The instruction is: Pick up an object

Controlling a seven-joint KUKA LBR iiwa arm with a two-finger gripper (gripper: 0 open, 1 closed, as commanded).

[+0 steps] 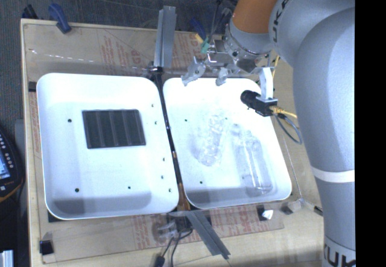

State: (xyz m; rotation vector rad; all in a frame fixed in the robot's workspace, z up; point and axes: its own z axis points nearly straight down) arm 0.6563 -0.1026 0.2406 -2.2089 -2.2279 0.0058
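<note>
Clear bottle (253, 160) in right bin (181, 139), hand (205, 74) open above far rim

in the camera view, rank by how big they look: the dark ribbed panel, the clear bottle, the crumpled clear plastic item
1. dark ribbed panel, in the left bin.
2 and 3. clear bottle and crumpled clear plastic item, both in the right bin: they look about alike, outlines too faint to rank.

Gripper (205, 74) open over right bin (277, 163) far edge; clear bottle (253, 160) inside; dark tray (113, 128) in left bin (54, 139).
</note>
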